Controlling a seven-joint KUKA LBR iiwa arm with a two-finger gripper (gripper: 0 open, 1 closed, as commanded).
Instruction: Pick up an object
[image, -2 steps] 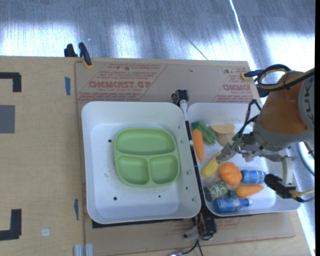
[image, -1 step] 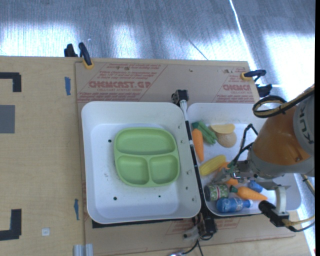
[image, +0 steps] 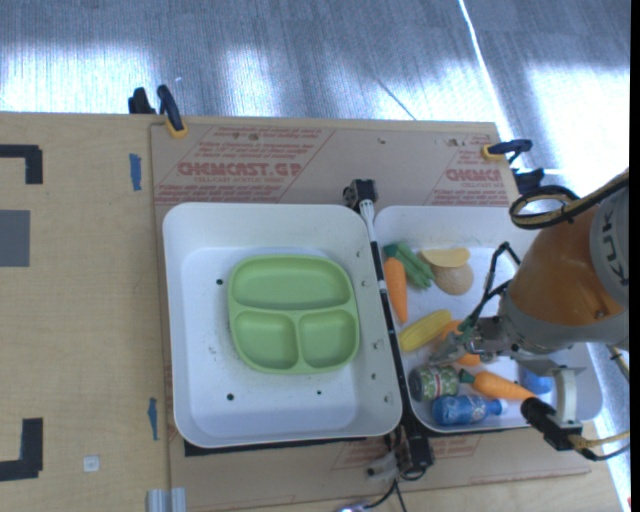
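The hand (image: 470, 345) hangs low in the right bin (image: 590, 395); its grip is unclear. Corn cob (image: 425, 328), carrot (image: 497, 384), green can (image: 433, 381) and blue bottle (image: 465, 408) crowd it.

green tray (image: 292, 325) in left bin (image: 190, 300) | pincer (image: 470, 345) over right-bin toys

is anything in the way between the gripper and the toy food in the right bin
Nothing visible stands between them. The gripper hangs low in the right bin, right among the toys: the corn cob lies just beside it toward the left bin, and the carrot and green can sit just below it in the picture.
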